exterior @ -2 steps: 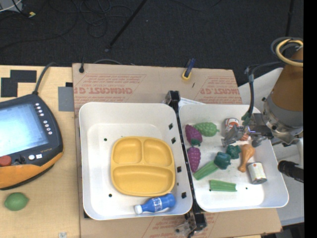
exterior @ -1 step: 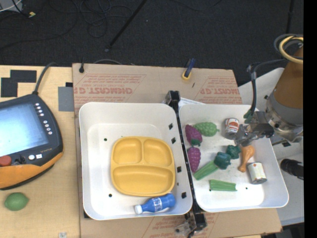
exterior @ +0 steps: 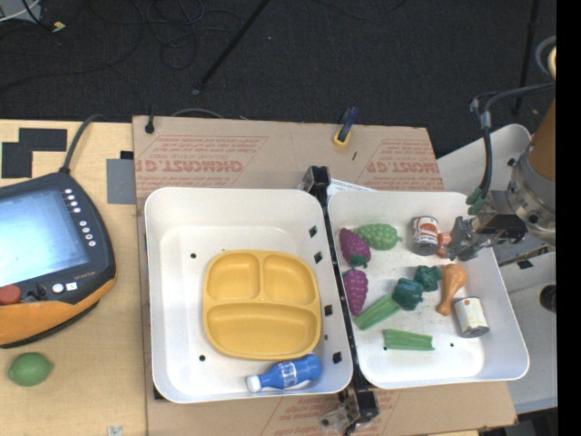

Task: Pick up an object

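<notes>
**Two bins, tool low over the right one's far edge**

Two white bins sit side by side on the surface. The tool [exterior: 460, 240] hangs at the right rim of the right bin [exterior: 508, 357], its dark body reaching in from the arm [exterior: 543, 166] beyond. Whether it is open or closed cannot be told; nothing can be seen gripped in it.

Just beside the tool, toward the bins' divider, stands a small can [exterior: 425, 234] with a red label. Directly below the tool lies an orange drumstick toy [exterior: 450, 285], and below that a silver can [exterior: 471, 316] on its side. A dark green broccoli piece [exterior: 427, 277] sits just left of the drumstick, with another green vegetable [exterior: 408, 293] near it. Farther from the tool, near the divider, lie two purple grape bunches [exterior: 353, 246] [exterior: 355, 290], a light green bumpy piece [exterior: 380, 235], a long green pod [exterior: 377, 312] and a flat green piece [exterior: 407, 340].

Well away from the tool, the left bin [exterior: 172, 243] holds a yellow divided tray [exterior: 261, 302] and a blue bottle [exterior: 287, 375] lying on its side.
</notes>
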`<move>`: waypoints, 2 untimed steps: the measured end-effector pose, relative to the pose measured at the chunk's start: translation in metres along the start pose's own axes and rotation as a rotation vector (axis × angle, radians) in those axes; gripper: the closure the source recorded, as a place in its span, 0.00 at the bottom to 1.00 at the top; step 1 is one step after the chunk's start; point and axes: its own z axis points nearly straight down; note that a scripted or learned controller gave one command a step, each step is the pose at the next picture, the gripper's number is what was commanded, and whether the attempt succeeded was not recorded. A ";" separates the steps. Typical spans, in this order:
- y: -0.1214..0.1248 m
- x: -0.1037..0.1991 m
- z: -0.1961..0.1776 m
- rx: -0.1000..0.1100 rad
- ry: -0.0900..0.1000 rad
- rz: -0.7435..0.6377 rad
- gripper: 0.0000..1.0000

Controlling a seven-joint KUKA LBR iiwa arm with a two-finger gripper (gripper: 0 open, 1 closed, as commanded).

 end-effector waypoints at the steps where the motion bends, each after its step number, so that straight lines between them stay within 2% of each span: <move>1: -0.002 0.036 0.096 0.017 0.003 -0.002 1.00; 2: -0.021 0.083 -0.037 -0.007 0.002 -0.006 1.00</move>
